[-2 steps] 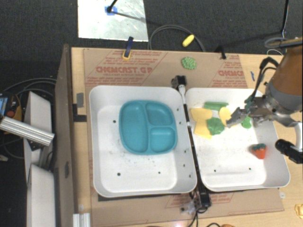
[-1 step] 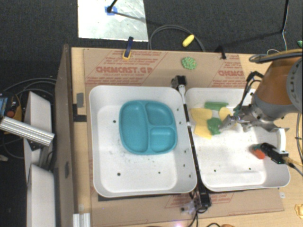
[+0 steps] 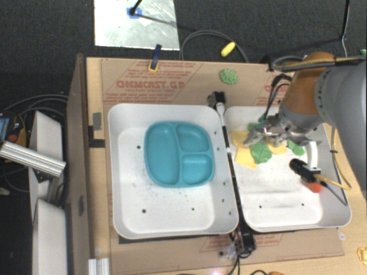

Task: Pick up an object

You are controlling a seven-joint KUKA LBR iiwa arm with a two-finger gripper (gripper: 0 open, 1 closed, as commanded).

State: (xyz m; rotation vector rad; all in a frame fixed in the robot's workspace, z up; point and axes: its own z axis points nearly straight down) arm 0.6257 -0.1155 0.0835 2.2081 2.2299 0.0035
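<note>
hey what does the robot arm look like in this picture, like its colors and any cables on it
The arm is a bulky rounded grey body coming in from the right, with an orange band above the wrist. Thin dark cables loop along the orange section down toward the gripper, which is a small metallic, silvery-grey assembly, over the right bin.
</note>
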